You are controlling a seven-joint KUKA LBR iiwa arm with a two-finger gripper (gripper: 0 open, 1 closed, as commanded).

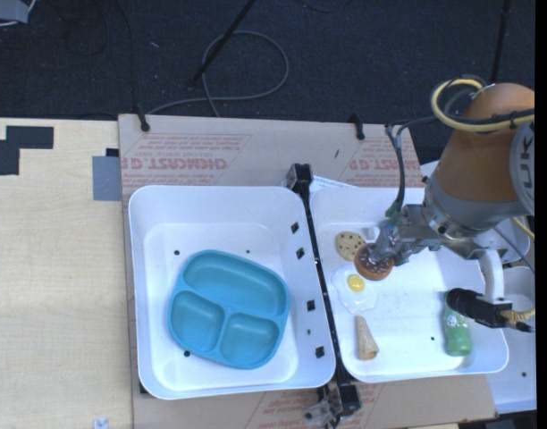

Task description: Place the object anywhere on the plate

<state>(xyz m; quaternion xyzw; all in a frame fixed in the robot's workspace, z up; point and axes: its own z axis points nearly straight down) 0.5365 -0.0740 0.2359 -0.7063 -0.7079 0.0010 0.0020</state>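
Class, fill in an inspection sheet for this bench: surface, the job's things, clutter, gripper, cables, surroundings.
Surface: two white bins side by side, left bin and right bin, on cardboard.
Job's things: blue plate with three compartments in the left bin; brown donut in the right bin, under the gripper.
Clutter: cookie, fried egg, cone and green bottle, all in the right bin.
Gripper: gripper low over the donut; grasp not clear.
Cables: yellow loop on the arm; loose cable on the dark floor behind.
Surroundings: wooden bench at left, with dark patches.
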